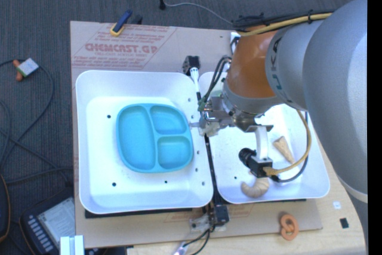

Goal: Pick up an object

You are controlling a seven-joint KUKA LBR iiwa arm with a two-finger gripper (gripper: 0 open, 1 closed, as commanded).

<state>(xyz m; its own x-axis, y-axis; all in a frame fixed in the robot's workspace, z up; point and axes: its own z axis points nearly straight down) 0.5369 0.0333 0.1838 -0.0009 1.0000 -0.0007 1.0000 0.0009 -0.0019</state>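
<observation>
Likely light, rigid and slippery: sky-blue three-compartment plastic plate (156, 137) in left white bin (98, 185). Best pinched across raised rim, nearest gripper (207, 123). Cannot tell gripper's state.

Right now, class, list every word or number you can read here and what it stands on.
"CHEMCAST GP": red print on the brown board.
Smaller red lines around it: too blurred to read.
Letters on the arm: partly hidden, not readable.

Divided plate (155, 137) in left bin (94, 189); cone (283, 147) and, perhaps, a pastry (256, 189) in right bin (311, 187).
</observation>
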